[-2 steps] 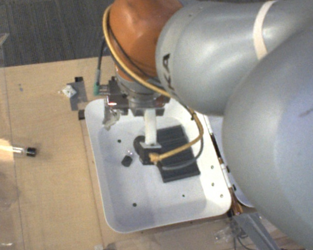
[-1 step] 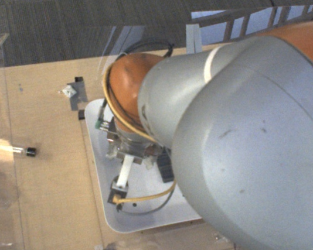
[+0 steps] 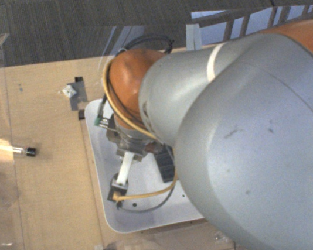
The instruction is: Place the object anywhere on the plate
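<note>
The grey arm (image 3: 247,136) bulks over most of the bench, its orange band (image 3: 128,81) above the wrist, and the gripper (image 3: 133,164) reaches down into the white bin (image 3: 110,218) toward that bin's left wall. Whether it grips anything cannot be told from here. The object and the plate are hidden or too unclear to pick out, so progress is hard to judge; nothing confirms a placement, and I would treat the task as unfinished

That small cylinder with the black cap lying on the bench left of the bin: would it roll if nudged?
Probably. The capped cylinder lies on its side on the flat bench, so a sideways push would likely roll it. It looks slim and light, probably sliding easily.
</note>
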`<action>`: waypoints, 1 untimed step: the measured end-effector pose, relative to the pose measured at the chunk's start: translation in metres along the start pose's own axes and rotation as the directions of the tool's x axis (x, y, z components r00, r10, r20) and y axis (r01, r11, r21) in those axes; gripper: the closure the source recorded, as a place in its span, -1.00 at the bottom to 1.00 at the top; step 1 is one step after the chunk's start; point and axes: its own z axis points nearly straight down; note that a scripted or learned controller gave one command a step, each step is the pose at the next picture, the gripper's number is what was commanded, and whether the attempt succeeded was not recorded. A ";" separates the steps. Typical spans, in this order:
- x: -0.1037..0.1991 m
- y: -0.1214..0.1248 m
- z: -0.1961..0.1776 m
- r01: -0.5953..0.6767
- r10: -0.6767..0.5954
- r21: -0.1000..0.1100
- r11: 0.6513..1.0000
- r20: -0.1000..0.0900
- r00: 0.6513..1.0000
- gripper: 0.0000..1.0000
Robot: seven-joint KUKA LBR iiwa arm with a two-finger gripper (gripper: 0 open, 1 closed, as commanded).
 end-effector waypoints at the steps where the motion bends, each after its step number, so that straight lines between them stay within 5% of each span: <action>1: 0.008 0.040 0.054 0.290 -0.290 -0.008 0.957 -0.003 0.957 1.00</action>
